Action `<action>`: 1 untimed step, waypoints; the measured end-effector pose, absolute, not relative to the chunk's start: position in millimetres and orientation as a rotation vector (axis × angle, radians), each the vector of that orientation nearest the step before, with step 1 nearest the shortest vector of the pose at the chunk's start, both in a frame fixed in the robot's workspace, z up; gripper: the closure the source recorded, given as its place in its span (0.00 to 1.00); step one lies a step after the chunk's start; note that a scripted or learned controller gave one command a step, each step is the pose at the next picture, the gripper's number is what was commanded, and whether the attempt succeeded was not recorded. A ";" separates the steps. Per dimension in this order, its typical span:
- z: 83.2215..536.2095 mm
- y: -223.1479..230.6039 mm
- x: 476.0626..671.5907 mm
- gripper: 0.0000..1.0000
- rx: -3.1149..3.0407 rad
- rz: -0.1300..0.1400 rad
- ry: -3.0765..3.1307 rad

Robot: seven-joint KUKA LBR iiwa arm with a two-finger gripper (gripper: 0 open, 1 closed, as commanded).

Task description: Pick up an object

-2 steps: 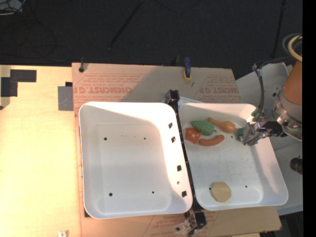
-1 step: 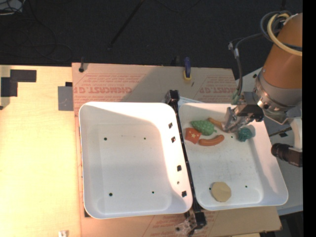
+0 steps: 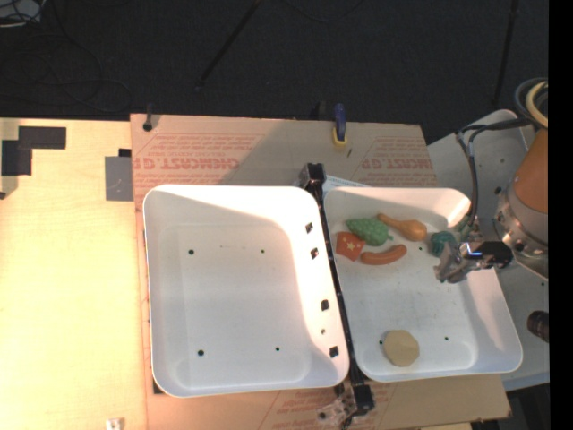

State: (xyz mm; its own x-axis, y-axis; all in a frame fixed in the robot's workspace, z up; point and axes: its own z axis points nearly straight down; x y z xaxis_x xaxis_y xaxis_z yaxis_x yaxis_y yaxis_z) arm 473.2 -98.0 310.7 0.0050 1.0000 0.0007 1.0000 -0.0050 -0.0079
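Note:
The right white bin (image 3: pixel 483 330) holds several small things. A green leafy piece (image 3: pixel 370 230) lies at the back, with an orange carrot-like piece (image 3: pixel 405 226) to its right. In front of them are a red tomato-like piece (image 3: pixel 348 246) and a red sausage shape (image 3: pixel 383 256). A teal object (image 3: pixel 441 241) sits near the right wall. A tan round disc (image 3: pixel 401 348) lies alone at the front. My gripper (image 3: pixel 450 267) hangs low over the right side of this bin, just in front of and beside the teal object. Nothing is seen held in it.
The left white bin (image 3: pixel 179 240) stands beside the right one, with a black clip strip (image 3: pixel 324 267) along their shared edge. Both rest on brown cardboard (image 3: pixel 233 155). The arm's grey wrist with its orange band (image 3: pixel 535 182) enters from the right.

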 end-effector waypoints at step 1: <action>213.5 -152.6 474.2 1.00 -2.221 0.009 -2.211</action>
